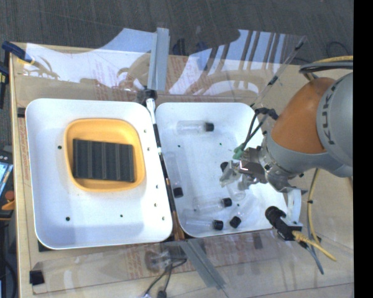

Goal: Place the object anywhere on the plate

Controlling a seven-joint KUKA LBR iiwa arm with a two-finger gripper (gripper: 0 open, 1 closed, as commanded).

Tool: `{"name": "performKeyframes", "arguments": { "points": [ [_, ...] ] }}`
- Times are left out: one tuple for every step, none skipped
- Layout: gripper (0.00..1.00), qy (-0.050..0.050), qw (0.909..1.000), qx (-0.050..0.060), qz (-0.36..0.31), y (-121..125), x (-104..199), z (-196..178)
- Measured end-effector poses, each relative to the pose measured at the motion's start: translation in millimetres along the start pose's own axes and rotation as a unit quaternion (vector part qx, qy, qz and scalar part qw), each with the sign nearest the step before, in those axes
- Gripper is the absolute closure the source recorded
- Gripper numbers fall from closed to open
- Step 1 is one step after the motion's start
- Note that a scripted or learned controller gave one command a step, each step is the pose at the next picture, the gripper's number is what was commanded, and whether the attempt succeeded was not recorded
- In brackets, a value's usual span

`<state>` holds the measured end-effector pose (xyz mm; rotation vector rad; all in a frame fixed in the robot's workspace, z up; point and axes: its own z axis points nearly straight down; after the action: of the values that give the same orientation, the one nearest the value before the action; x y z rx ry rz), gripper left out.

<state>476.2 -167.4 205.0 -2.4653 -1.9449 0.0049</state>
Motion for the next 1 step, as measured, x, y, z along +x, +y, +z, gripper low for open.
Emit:
{"name": "performKeyframes", "arguments": {
  "points": [
    [1.00,0.001,0.9992,0.000,-0.040,17.4,34.2,-9.8]
  ]
}}
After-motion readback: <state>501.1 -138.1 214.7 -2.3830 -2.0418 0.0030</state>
